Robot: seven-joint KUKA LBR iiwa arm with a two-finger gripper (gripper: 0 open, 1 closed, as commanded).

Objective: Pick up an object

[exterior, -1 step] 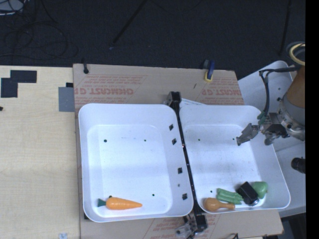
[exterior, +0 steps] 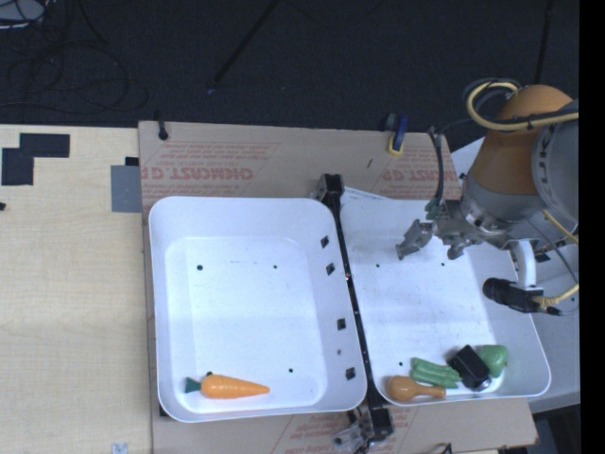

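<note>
The gripper [exterior: 433, 237] hangs open and empty over the right bin's [exterior: 397, 291] far half. Its likely targets crowd the near right corner: green vegetable [exterior: 433, 372], black object [exterior: 469, 365], orange gourd [exterior: 412, 389]. Packed together against the wall, they could slip or jam the fingers.

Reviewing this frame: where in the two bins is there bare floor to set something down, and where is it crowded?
The left bin is bare above the carrot lying by its near wall. The right bin has bare floor in its middle, between the gripper and the near corner. That corner is crowded: green beans, a black block, a green piece and an orange gourd.
</note>
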